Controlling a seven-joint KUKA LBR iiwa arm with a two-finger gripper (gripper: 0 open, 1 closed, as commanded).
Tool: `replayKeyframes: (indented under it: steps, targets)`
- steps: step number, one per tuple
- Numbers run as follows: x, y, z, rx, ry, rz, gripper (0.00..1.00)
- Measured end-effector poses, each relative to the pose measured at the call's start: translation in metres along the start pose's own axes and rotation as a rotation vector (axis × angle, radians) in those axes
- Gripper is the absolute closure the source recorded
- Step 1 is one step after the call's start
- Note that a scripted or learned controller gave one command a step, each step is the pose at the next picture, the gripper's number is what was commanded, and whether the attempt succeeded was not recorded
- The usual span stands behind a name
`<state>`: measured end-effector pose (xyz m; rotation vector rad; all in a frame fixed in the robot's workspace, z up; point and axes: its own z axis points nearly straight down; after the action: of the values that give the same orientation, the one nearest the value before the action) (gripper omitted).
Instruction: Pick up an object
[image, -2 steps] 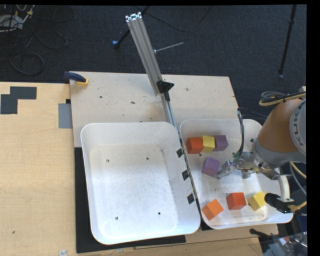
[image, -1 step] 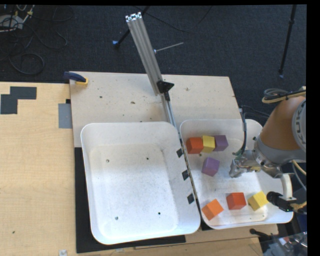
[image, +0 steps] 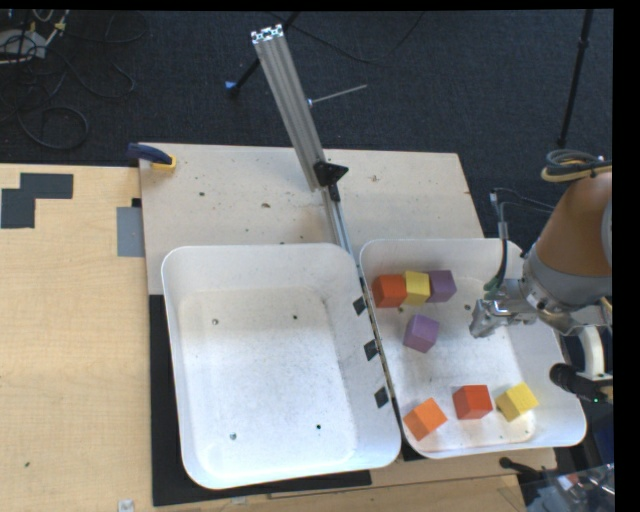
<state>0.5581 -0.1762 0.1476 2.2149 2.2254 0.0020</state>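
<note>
Several small blocks lie in the right bin (image: 560, 432). A red block (image: 390, 290), a yellow block (image: 417, 285) and a purple block (image: 441, 285) sit in a row near its far edge. A second purple block (image: 421, 332) lies just below them. Near the front edge lie an orange block (image: 426, 417), a red block (image: 472, 402) and a yellow block (image: 516, 401). My gripper (image: 486, 321) hangs over the right part of this bin, right of the lone purple block, with nothing seen between its fingers.
The left bin (image: 200, 290) stands beside the right one, with black clips (image: 371, 348) along the shared edge. A slanted aluminium bar (image: 295, 105) rises behind the bins. The arm's grey body (image: 575, 250) covers the right bin's far right side.
</note>
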Motion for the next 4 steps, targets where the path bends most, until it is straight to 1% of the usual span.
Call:
replayKeyframes:
  steps: [1, 2, 3, 4]
  targets:
    - [0.001, -0.001, -0.063, -0.002, -0.001, 0.003, 1.00]
    - [0.004, 0.006, -0.120, 0.003, 0.000, 0.003, 1.00]
    - [0.057, 0.001, -0.104, 0.007, 0.003, 0.001, 1.00]
    - [0.117, -0.005, -0.103, 0.006, 0.004, 0.000, 1.00]
